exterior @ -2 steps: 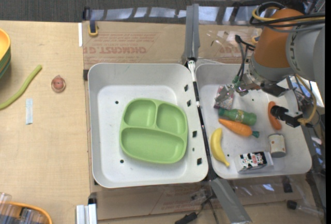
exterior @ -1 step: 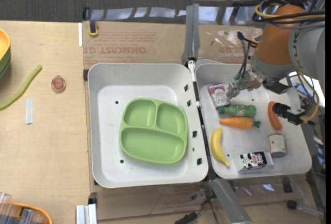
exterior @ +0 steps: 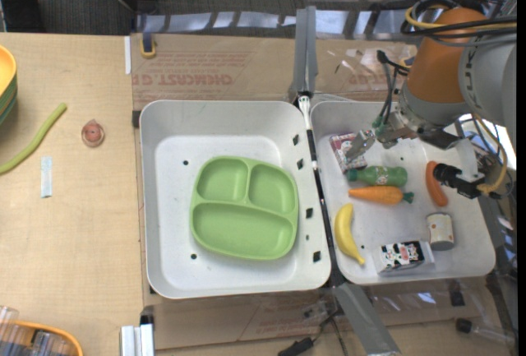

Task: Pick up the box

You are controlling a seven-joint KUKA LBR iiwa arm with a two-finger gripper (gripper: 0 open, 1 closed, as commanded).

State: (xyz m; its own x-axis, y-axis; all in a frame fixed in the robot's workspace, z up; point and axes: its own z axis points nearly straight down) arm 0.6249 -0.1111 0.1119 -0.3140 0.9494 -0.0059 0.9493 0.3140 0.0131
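Closest up, the box lies flat at about 6 o'clock in the right bin, just right of the banana. Jaws sit way off at 11 o'clock over a small packet; honestly can't tell if they're apart or together. Carrot and green bottle lie between.

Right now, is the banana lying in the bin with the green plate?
No, the banana lies in the right bin; the green plate is in the left bin.

yellow bowl: cut by left edge, far left of green tray
gripper: finger state unclear
orange basket: cut at bottom-left
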